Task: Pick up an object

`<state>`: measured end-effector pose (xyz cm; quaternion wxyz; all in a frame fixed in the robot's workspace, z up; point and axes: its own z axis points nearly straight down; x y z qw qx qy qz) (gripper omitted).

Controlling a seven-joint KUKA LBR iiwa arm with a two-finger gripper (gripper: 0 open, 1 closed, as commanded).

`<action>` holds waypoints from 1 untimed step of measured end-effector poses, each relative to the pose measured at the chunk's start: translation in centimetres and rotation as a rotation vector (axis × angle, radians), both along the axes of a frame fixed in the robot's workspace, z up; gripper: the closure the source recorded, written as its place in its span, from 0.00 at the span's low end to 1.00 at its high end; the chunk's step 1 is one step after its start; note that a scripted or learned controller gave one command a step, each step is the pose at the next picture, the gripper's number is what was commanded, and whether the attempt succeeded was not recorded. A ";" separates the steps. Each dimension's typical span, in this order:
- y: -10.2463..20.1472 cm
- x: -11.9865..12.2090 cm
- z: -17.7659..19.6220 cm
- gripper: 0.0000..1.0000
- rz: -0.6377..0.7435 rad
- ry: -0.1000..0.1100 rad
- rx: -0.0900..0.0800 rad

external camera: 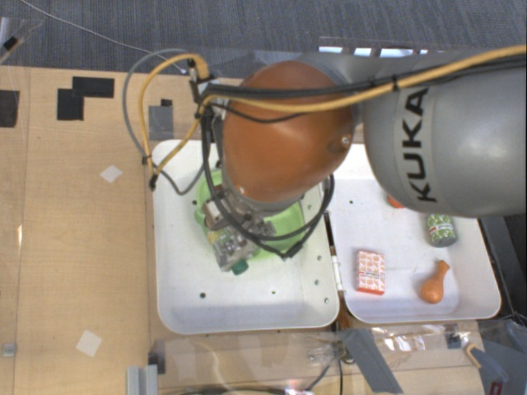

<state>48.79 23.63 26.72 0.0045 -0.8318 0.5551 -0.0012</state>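
We see a flat lime-green object [284, 219] in the left bin [247, 307], mostly hidden under the arm [288, 130]. The gripper [230, 253] hangs at its near edge; we cannot tell its opening. The right bin [461, 307] holds a patterned card [370, 271] and an orange gourd-shaped toy [434, 282].

white bins [247, 315], wooden bench [74, 245]

Left bin [189, 303] on tabletop [74, 245], right bin [478, 307] at its 3 o'clock, box [370, 271] inside, gourd-shaped toy [434, 283] at box's 3 o'clock, can [441, 230] at toy's 12 o'clock
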 end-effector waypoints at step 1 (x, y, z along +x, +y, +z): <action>-2.6 0.0 1.3 1.00 0.490 0.000 -0.004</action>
